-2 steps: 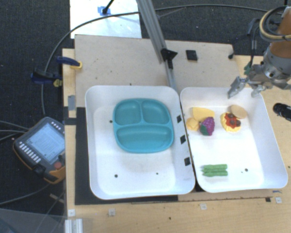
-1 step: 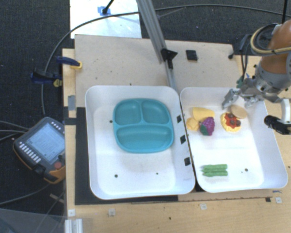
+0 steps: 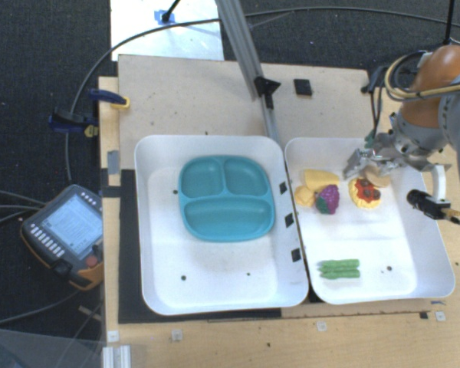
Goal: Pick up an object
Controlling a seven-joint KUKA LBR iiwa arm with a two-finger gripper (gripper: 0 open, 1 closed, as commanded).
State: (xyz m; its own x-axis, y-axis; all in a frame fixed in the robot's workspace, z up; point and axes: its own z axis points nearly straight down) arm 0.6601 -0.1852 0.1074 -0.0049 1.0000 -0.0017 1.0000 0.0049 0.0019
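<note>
Pincer (image 3: 366,164) sits low over the top of the right bin (image 3: 414,282), arm coming in from the right; metal fingers look slightly spread, nothing visible between them. Just below it, a round yellow-and-red toy food (image 3: 366,193) lies on the bin floor, very near the fingertips; can't tell if they touch. Left of that: purple toy (image 3: 327,198), with a yellow wedge (image 3: 320,179) above it and a small yellow piece (image 3: 303,196) touching its left side. Green bean-like toy (image 3: 339,267) lies flat lower in the same bin, well apart from the rest. Left bin (image 3: 161,282) holds a teal divided plate (image 3: 226,198), three compartments. Table (image 3: 192,98) also carries a blue-yellow clamp (image 3: 107,98) at its left edge. Teach pendant (image 3: 65,234) rests on the dark floor to the left.
</note>
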